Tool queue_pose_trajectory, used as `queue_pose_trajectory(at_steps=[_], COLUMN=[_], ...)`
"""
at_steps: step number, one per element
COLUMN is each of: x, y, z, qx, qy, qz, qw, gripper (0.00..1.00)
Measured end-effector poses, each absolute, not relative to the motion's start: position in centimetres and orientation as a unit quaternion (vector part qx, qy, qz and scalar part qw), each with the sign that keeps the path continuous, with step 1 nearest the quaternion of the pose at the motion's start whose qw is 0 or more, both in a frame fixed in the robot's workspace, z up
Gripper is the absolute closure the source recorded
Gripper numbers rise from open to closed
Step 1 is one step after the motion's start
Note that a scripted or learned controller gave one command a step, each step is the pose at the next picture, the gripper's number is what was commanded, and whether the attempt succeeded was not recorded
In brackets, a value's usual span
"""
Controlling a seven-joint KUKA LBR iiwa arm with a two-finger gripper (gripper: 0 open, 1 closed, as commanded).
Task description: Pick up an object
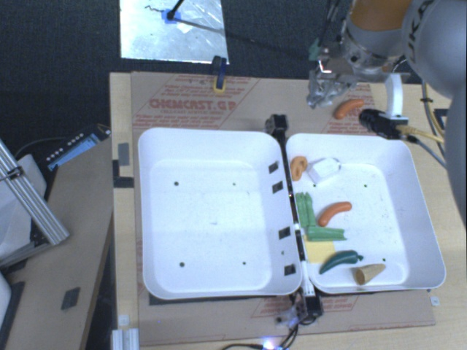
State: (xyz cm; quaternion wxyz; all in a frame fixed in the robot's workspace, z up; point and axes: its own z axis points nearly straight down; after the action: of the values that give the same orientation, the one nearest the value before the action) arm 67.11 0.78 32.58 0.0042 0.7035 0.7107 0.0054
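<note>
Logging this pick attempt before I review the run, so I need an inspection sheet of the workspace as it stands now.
Surface: brown board bearing two white bins; left bin shows bare floor.
Job's things: right bin holds an orange sausage, green pieces, yellow square, dark green pepper, tan cone, orange ring, white piece.
Clutter: a second sausage lies on the board behind the right bin.
Grippers: gripper is above the board behind the right bin, beside that sausage; finger state unclear.
Cables: wires along the arm.
Surroundings: foil sheet, dark floor.
</note>
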Motion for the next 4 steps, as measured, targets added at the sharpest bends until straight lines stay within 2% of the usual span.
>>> queue_pose_trajectory(at_steps=[1, 2, 3, 4], x=[66.1, 63.5, 58.3, 67.0], y=[-0.5, -9.3, -16.3, -20.8], z=[54.6, 53.5, 53.6, 53.3], qx=[0.705, 0.709, 0.71, 0.707], qy=[0.709, 0.705, 0.705, 0.708], qz=[0.0073, -0.0006, -0.0003, -0.0002], qw=[0.008, 0.002, 0.002, 0.002], gripper=[1.0, 1.0, 1.0, 1.0])
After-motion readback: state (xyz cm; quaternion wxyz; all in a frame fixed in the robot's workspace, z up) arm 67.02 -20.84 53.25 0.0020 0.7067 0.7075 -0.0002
